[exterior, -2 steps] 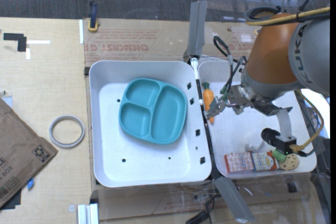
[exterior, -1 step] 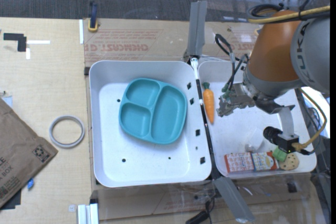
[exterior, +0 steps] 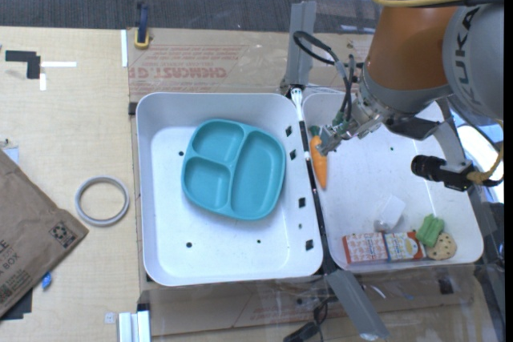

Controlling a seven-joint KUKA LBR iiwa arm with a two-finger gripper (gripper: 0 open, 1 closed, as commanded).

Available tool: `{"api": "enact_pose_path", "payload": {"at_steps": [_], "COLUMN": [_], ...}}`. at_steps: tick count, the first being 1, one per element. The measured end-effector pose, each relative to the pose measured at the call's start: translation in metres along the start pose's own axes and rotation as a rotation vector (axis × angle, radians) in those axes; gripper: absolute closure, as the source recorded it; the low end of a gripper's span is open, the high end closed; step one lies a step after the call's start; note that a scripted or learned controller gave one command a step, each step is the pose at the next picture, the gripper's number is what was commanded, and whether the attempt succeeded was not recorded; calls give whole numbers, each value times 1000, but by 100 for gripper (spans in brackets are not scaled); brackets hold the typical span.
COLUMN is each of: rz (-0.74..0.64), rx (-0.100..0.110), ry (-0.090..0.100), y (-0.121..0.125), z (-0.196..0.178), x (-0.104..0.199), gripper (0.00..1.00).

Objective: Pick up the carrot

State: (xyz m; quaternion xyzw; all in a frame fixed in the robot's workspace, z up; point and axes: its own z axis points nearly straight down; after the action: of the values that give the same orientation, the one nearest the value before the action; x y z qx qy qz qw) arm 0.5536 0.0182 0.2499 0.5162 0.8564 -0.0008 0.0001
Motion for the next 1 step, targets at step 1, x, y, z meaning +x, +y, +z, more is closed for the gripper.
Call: {"api": "enact_pose_path", "payload": {"at_steps": [1], "rz": [-295], "rx": [0], "ry": [1], "y": [-36], "z": [18], "x": [2], "gripper": [100]}}
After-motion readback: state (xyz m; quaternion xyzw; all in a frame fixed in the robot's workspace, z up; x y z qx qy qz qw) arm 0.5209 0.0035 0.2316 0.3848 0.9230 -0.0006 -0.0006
